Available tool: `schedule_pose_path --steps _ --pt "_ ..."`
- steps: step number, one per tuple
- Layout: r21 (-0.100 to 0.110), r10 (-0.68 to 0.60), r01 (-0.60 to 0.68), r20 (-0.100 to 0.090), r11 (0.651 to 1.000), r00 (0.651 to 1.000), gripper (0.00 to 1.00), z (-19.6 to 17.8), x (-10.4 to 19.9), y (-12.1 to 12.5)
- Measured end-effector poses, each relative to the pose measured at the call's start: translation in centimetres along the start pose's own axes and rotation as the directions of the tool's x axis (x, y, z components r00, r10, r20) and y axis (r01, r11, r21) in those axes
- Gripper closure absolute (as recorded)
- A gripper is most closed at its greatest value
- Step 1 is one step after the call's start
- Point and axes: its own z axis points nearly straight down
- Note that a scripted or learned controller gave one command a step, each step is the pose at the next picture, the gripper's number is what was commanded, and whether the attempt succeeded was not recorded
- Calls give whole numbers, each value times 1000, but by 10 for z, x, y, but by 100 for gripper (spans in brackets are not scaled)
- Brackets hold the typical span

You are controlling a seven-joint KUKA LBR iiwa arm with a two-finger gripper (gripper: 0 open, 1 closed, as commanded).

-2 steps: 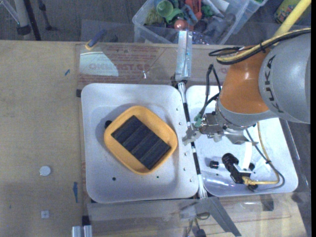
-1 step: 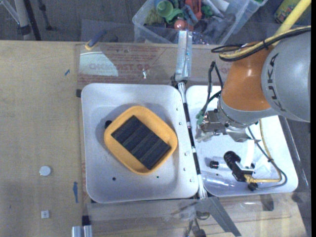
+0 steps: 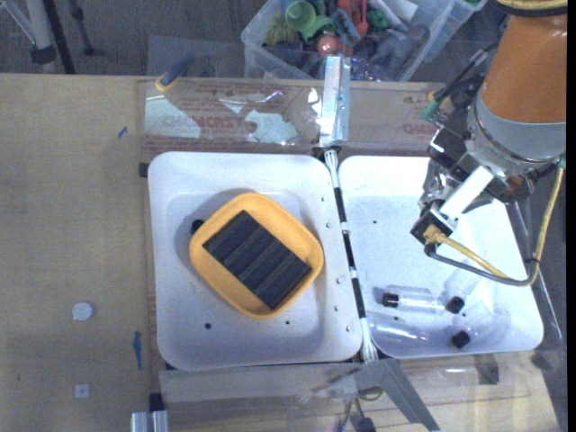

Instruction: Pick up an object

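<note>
While gripper (image 3: 438, 187) hangs over far half of right bin (image 3: 396, 187) (open/closed: can't tell), nothing seems lifted; tube (image 3: 416, 301) lies by bin's near edge, pick not yet done.

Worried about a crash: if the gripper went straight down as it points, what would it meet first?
Likely the gripper meets bare floor of the right bin, away from the clear tube; depth is unclear.

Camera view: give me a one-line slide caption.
Robot arm poised over the right bin, which holds a clear tube; yellow black-topped block lies in the left bin.
</note>
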Motion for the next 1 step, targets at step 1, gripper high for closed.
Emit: schedule_pose_path --steps 1 --pt "5 238 -238 2 971 971 100 71 -35 24"
